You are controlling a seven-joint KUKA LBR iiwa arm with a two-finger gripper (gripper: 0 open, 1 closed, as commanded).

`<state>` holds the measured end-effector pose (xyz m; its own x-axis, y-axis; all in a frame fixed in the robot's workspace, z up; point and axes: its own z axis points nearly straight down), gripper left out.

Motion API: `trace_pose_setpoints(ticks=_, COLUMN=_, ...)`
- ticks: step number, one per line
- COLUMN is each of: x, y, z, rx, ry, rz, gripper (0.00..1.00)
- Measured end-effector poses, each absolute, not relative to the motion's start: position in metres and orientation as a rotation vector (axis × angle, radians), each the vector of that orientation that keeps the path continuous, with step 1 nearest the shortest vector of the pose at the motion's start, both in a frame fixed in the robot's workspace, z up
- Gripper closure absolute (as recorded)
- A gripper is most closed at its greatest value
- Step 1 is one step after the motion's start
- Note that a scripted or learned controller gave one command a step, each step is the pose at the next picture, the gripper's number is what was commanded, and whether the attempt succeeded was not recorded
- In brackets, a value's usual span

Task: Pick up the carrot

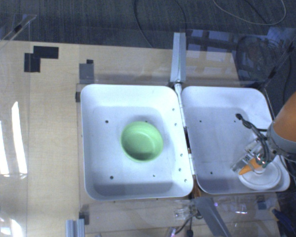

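Where the grey arm (pixel 290 127) with its orange band comes in from the right edge of the frame, its gripper (pixel 251 161) hangs low over the lower right corner of the right bin (pixel 212 132). Between its fingers sits the carrot (pixel 247 168), a small orange piece, clamped just above a white plate (pixel 262 179) that lies against the bin's bottom right rim. That corner is tight, with the bin wall close on 2 sides. Most of the right bin floor to the left and toward the top of the frame lies open. To the left, the 2 bins meet along a shared metal divider (pixel 183 132). A green bowl (pixel 142 140) rests near the middle of the left bin (pixel 98 132), well apart from the gripper, with bare white floor all around it. Wooden bench (pixel 44 147) spreads wide at the frame's left.
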<state>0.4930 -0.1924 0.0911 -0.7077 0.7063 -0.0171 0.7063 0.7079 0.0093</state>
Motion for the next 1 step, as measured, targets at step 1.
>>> trace_pose_setpoints(ticks=1, x=0.4963, y=-0.1913, z=0.1040, rx=1.191, ry=2.879, rz=0.008, gripper=1.00)
